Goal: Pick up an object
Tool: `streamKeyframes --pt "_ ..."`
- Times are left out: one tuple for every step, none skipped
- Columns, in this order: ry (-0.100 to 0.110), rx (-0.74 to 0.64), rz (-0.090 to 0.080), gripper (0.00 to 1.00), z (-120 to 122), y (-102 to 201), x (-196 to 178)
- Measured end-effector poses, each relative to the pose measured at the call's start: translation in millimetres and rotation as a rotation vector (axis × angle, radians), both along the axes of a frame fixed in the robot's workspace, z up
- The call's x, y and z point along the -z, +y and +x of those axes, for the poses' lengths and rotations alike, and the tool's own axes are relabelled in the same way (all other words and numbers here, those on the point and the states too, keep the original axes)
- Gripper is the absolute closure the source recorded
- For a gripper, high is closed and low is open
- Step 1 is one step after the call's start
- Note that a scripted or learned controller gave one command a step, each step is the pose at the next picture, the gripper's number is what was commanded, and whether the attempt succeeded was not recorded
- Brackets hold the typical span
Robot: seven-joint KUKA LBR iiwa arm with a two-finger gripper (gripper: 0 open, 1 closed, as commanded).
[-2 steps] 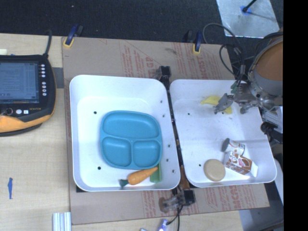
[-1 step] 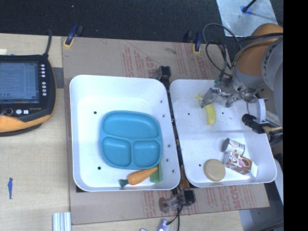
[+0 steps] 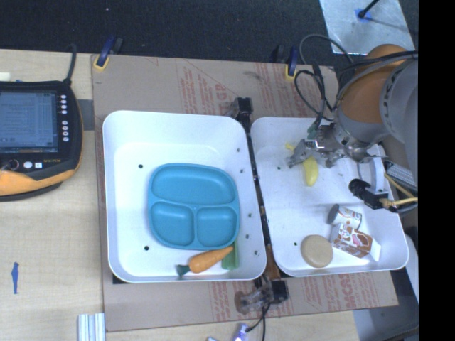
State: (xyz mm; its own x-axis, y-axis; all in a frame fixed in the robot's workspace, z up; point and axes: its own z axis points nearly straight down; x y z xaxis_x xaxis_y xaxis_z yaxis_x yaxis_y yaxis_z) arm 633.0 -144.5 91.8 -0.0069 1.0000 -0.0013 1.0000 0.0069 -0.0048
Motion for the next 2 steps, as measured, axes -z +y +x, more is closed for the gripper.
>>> streamKeyframes --pt "0.001 -0.002 -0.001 1.00 0 -1 -11" --pt "-0.004 0.002 0.002 1.00 -16 60 -101"
